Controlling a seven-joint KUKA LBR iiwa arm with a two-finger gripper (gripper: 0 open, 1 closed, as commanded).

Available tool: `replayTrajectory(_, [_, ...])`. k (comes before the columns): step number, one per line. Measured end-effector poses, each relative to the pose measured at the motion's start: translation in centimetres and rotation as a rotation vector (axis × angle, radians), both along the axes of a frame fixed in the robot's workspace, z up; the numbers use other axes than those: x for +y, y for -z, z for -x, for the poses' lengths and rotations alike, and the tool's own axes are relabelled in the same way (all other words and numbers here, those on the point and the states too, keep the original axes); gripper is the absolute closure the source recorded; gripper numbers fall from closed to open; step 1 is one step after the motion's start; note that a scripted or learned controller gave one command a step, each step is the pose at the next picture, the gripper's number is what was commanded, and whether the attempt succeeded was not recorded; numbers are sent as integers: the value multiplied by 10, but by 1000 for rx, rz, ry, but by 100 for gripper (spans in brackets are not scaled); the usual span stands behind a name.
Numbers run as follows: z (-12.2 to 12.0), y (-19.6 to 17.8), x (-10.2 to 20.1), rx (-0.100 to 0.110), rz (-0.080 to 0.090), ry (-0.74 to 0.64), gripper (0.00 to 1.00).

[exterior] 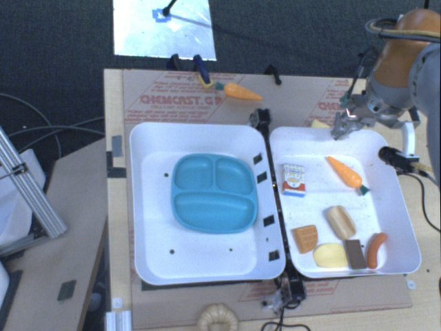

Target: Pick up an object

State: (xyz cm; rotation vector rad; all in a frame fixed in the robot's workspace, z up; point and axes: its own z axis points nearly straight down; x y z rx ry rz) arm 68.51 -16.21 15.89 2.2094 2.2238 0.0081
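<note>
My gripper (342, 127) hangs over the back rim of the right bin (406, 216), with nothing visibly in it. In that bin, a toy carrot (344, 172) lies just in front of the gripper. A small white and red box (293, 179) stands to the carrot's left. Toward the front lie a bread roll (340, 221), an orange cracker (305, 238), a yellow piece (331, 256), a brown bar (355, 254) and a red sausage (375, 249).
The left bin (148, 205) holds a blue divided plate (214, 192). A second toy carrot (238, 91) lies on the board behind the bins. A pale ring (217, 318) sits at the front edge. A shiny sheet (164, 18) lies at the back.
</note>
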Motion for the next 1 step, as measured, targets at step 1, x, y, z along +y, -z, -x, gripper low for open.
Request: replayTrajectory(1, [-9, -58, -7, -1, 1, 0, 100])
